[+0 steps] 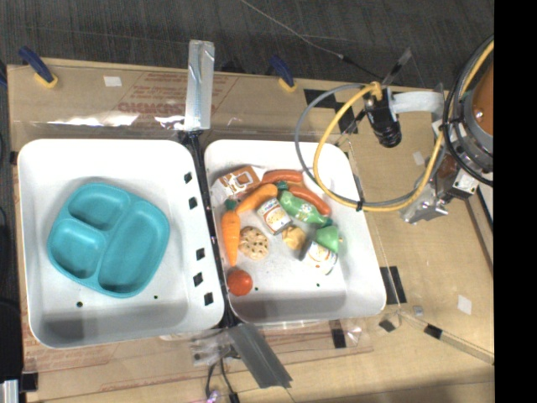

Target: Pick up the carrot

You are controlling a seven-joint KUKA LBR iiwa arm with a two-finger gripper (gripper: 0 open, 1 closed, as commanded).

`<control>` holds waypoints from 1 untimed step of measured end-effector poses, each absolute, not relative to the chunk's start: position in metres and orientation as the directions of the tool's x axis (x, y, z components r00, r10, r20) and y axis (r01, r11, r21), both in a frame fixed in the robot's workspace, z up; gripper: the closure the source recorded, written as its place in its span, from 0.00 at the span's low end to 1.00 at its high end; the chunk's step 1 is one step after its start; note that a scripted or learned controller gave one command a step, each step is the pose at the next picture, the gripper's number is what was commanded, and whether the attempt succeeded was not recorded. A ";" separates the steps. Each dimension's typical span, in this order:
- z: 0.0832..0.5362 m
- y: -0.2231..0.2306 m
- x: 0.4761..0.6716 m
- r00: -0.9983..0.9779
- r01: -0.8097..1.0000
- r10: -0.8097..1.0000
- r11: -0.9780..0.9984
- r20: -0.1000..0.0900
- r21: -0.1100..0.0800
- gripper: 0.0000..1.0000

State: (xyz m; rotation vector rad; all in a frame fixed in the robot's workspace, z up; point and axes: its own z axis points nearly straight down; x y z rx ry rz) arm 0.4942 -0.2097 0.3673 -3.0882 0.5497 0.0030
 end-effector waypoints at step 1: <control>0.465 -0.208 0.524 0.970 -0.244 -0.244 -0.970 0.007 -0.003 1.00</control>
